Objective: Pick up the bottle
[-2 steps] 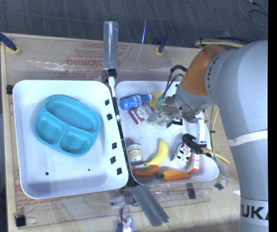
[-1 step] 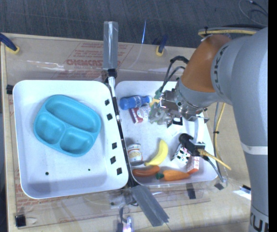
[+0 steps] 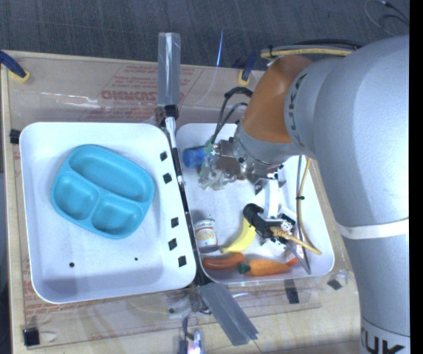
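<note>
My gripper [image 3: 213, 171] reaches down into the upper left part of the right bin [image 3: 316, 220]. Right beside it, toward the bin's left wall, lies a blue thing [image 3: 193, 156] partly covered by the gripper; it may be the bottle, and I cannot tell whether the two touch. A small jar-like container [image 3: 206, 234] with a pale lid and an orange label stands lower down by the left wall, well apart from the gripper.
A yellow banana [image 3: 239, 240], an orange carrot [image 3: 269, 268] and a reddish-orange piece [image 3: 221, 262] lie along the right bin's front. The left bin [image 3: 41, 257] holds a blue divided plate [image 3: 104, 190]. The big grey arm covers the right bin's right side.
</note>
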